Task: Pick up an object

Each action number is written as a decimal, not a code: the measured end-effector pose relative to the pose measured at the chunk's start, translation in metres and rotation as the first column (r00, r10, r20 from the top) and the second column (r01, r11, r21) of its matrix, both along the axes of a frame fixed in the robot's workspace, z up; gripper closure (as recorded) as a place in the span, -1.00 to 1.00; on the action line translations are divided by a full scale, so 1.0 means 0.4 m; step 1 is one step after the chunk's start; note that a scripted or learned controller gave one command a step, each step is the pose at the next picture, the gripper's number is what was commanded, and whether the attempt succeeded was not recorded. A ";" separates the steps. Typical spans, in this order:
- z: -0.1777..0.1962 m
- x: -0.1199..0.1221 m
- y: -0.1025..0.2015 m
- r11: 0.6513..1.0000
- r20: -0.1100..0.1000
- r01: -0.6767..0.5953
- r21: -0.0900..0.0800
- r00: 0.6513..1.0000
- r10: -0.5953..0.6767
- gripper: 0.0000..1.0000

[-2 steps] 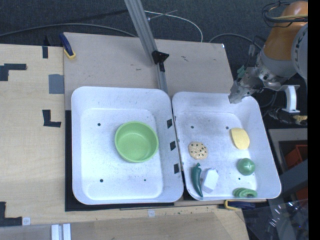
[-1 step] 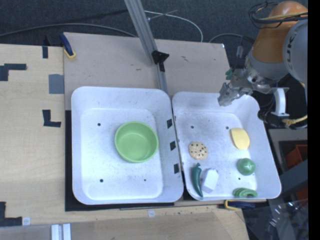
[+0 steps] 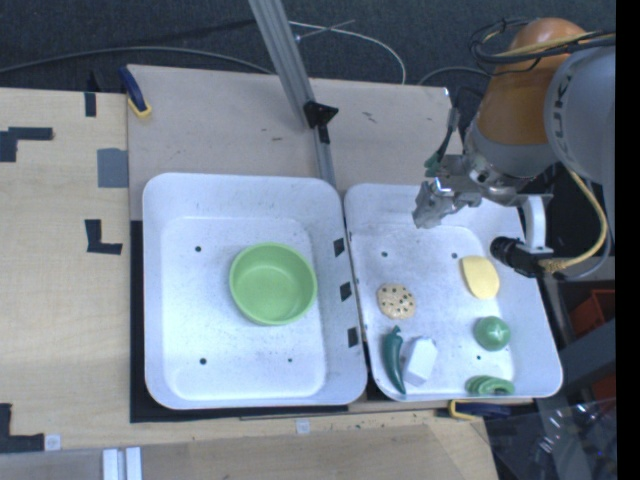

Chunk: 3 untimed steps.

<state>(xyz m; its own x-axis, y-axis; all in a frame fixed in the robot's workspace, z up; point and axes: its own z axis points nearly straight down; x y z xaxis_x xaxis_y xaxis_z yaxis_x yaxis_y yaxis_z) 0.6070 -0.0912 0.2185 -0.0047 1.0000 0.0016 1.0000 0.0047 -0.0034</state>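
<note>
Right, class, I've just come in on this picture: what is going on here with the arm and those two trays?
A grey and orange robot arm reaches in from the right, its pincer over the far edge of the right bin, holding nothing that can be seen. That bin holds a cookie, a yellow piece, a green pepper, a white block and two green items. The left bin holds a green bowl. Nothing has been picked up yet.
</note>
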 end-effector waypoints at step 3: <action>0.033 -0.113 0.346 1.000 0.002 -0.003 0.000 1.000 0.003 1.00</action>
<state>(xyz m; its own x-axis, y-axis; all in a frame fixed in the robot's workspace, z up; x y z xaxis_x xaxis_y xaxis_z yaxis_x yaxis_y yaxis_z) 0.5616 0.0474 0.2315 -0.0074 1.0000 0.0016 1.0000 0.0074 -0.0018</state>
